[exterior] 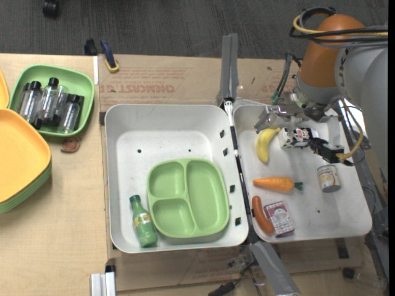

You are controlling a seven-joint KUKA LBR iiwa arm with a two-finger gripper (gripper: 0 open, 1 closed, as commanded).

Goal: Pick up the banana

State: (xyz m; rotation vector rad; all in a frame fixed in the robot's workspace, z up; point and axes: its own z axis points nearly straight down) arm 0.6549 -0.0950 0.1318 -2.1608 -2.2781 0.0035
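Camera view: hand (285, 117) low in right bin (345, 224), finger state impossible to tell. Banana (265, 143) just below-left of hand, near bin's inner wall. Risks: closing beside the curved fruit, nudging it against wall, or snagging small box (296, 136) right alongside.

The grey arm (370, 73) wears a rounded orange band (327, 48), with yellow and black cables looping over it.
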